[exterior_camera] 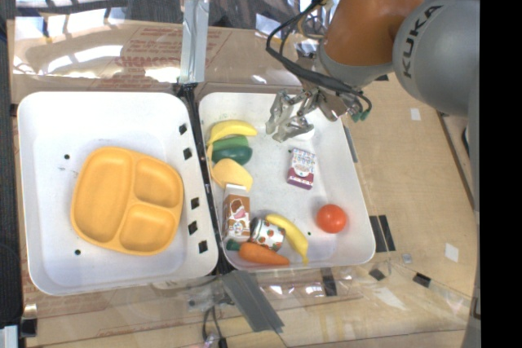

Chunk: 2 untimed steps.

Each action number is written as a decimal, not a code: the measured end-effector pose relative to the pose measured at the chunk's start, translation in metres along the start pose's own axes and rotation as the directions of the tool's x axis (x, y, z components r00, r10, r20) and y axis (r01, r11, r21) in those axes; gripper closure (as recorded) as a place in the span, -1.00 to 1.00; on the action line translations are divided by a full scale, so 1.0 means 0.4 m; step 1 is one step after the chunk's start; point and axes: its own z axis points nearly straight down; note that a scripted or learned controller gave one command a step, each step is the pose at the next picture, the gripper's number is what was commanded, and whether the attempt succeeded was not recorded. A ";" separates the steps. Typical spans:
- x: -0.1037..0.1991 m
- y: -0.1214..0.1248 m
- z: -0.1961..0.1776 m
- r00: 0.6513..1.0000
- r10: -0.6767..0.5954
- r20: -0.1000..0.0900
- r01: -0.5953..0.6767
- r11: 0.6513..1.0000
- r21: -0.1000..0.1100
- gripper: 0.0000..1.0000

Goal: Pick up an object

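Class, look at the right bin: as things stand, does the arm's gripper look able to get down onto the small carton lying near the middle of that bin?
Probably yes. The gripper hangs just above the small carton, which lies flat on bare bin floor, apart from the tomato and the bananas, with nothing over it.

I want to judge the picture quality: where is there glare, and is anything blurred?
In the camera view, strong glare lies on the shiny cardboard behind the bins and on the plastic strip at the front; the gripper looks slightly soft; the yellow tray and tomato are sharp.
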 end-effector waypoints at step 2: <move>0.046 -0.137 -0.042 0.947 -0.321 -0.003 0.321 0.947 0.000 1.00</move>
